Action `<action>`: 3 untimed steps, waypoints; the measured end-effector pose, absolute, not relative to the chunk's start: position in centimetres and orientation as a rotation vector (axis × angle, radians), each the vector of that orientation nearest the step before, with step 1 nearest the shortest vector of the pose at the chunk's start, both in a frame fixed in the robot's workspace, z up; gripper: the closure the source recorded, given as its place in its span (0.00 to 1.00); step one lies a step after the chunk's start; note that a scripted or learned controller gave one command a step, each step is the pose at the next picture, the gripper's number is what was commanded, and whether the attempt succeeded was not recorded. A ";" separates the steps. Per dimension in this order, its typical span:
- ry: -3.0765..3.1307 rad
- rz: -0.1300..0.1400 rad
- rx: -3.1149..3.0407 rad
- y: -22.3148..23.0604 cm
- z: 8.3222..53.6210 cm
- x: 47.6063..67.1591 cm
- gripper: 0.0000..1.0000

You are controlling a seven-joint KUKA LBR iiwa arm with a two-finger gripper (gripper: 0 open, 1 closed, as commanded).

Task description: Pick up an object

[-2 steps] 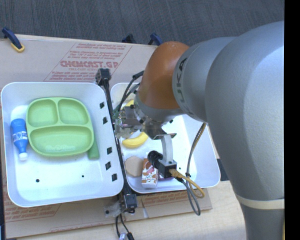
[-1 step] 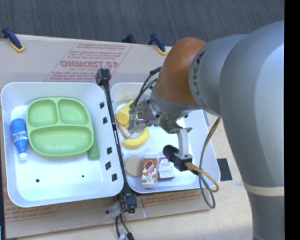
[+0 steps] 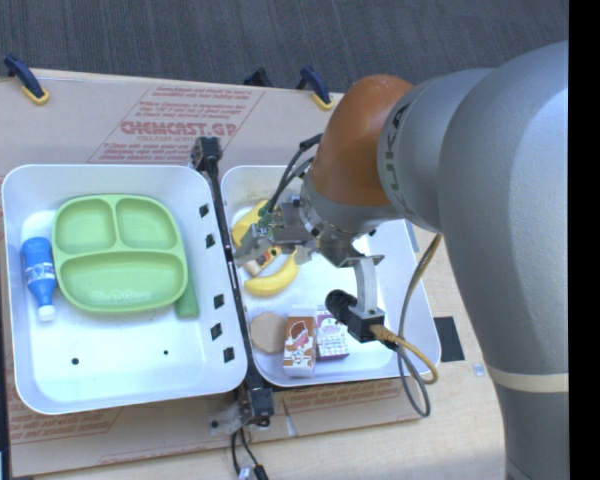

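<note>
Banana [image 3: 267, 280] lain in the right bin [image 3: 420, 343] beside a small carton [image 3: 302, 345], gripper [image 3: 260, 243] lowered just above it, green divided plate [image 3: 120, 255] and blue bottle [image 3: 37, 274] kept in the left bin [image 3: 110, 383].

Yellow banana [image 3: 269, 280]: lies flat in the right bin [image 3: 420, 353], curved, at 9 o'clock from the bin's centre, partly covered.

Quick count: two white bins, left [image 3: 20, 368] and right [image 3: 420, 353]. One green divided plate [image 3: 120, 253], one blue bottle [image 3: 37, 273], one banana [image 3: 270, 280], one small printed carton [image 3: 315, 340], one tan roundish thing [image 3: 267, 332]. Three blue clamps [image 3: 25, 76] along the bench's far edge.
</note>
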State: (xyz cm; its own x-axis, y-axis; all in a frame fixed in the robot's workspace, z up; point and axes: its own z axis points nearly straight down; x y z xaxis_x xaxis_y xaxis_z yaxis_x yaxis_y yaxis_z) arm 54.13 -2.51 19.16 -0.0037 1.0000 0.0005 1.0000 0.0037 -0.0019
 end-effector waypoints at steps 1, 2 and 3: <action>-2.224 0.002 -2.216 -2.5 19.2 54.1 0.00; -2.224 0.002 -2.216 -2.5 19.2 54.1 0.00; -2.224 0.002 -2.216 -2.5 19.2 54.1 0.00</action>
State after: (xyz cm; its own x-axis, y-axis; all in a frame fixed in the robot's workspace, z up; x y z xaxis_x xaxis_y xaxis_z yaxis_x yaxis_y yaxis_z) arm 54.13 -2.51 19.16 -0.0037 1.0000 0.0005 1.0000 0.0037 -0.0019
